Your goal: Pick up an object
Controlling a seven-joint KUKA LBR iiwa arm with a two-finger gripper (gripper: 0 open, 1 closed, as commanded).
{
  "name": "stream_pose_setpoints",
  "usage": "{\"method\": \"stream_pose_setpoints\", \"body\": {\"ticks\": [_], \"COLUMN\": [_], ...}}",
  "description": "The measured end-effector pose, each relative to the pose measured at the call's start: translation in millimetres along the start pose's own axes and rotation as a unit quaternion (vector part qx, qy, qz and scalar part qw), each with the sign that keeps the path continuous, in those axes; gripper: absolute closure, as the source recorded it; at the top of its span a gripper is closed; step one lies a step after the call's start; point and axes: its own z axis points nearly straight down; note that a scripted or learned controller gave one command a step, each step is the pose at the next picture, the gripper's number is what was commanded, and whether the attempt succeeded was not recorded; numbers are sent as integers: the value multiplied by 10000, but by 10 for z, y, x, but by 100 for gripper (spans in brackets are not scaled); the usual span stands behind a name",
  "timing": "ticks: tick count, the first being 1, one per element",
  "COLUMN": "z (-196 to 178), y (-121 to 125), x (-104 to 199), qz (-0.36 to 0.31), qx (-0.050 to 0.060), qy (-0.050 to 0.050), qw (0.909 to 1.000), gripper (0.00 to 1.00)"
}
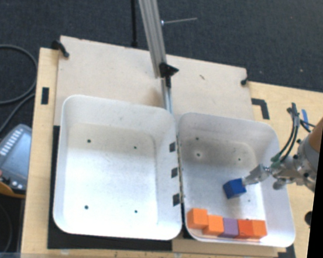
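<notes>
Bins first, left to right: the left shallow white plastic bin [114,172] has nothing to offer, so the action is all in the right shallow white plastic bin [230,141], where a small blue cube [234,188] sits alone mid-floor, tipped a little off square, well above a row of orange and purple blocks [228,224] lined along the near wall. The two-finger gripper [260,174] on the grey arm comes in from three o'clock, its tip just beside the cube's upper right corner, and from here I cannot tell whether it grasps anything. So the cube lies toward seven o'clock from the tip, and I'd judge a short shift that way decides the pick.
</notes>
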Motion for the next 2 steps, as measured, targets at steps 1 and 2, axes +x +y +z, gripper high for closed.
{"method": "stream_pose_setpoints", "body": {"ticks": [1, 2], "z": [0, 1291], "y": [0, 178], "x": [0, 227], "qz": [6, -20], "qx": [-2, -7], "qy": [-1, -17], "qw": [10000, 10000], "gripper": [0, 0]}}
